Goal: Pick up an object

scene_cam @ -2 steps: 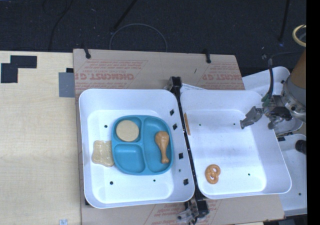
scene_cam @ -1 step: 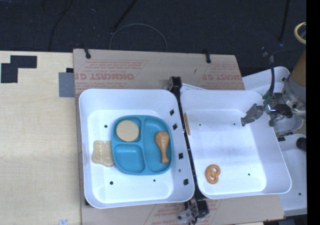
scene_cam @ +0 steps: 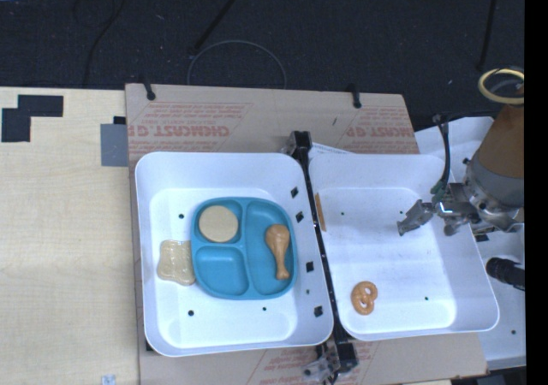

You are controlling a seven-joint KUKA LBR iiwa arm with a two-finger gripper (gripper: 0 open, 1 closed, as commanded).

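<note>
Nearest the camera, at the lower middle of the frame, I see the black clamp that joins the two bins. From the left: the pale desk, then the left bin holding a blue divided tray. A tan, bread-like piece lies against the tray's left edge, a round cracker or cookie sits in its upper-left compartment, and a toy drumstick lies in its right compartment. In the right bin a small pretzel lies alone in the lower left area.

The tool hangs over the right bin's upper right area, well apart from the pretzel. I see nothing between its fingers; how far they are parted I cannot tell.

My worry: the pretzel is flat and small, so a descent slightly off centre could push it aside or close on nothing. Going for the tray items risks catching the tray's ridges or the bin's divider wall.
</note>
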